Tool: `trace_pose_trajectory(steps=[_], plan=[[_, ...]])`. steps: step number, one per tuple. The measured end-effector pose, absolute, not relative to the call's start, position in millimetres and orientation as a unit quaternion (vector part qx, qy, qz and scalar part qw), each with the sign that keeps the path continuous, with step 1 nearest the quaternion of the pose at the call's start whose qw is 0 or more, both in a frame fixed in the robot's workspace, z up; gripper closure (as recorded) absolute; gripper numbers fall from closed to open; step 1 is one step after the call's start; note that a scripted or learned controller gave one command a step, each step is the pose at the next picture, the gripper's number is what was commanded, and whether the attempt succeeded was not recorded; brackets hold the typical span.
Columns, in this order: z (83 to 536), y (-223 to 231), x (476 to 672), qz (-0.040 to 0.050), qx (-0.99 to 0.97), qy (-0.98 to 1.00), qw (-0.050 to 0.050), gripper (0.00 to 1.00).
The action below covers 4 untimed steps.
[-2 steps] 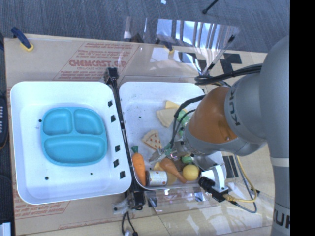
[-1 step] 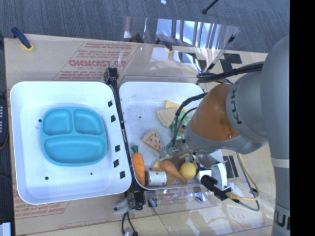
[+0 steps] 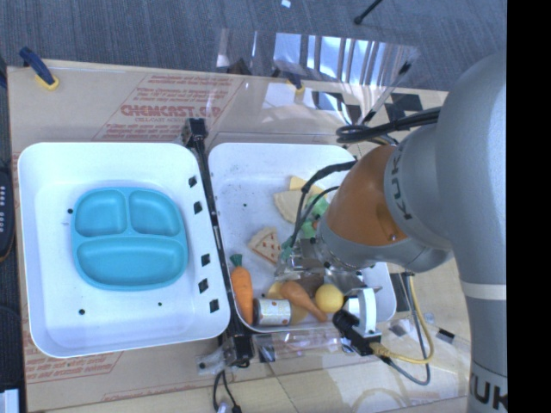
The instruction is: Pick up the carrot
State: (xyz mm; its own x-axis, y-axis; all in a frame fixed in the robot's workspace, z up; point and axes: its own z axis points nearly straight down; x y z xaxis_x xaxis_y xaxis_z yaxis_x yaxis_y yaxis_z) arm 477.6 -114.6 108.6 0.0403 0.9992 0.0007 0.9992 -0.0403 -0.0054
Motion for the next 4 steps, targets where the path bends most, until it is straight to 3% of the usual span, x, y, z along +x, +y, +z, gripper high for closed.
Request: trace_pose_trajectory(steps=[2,3,4], plan=[[113,-91,475.5,0.0018,-0.647,-0.762,0.006,1.0],[115,-96,476.1,0.0034,-0.65,-0.76,-0.001,0.0],[124,-94,476.4,0.0036,-0.647,-0.762,0.003,1.0]])
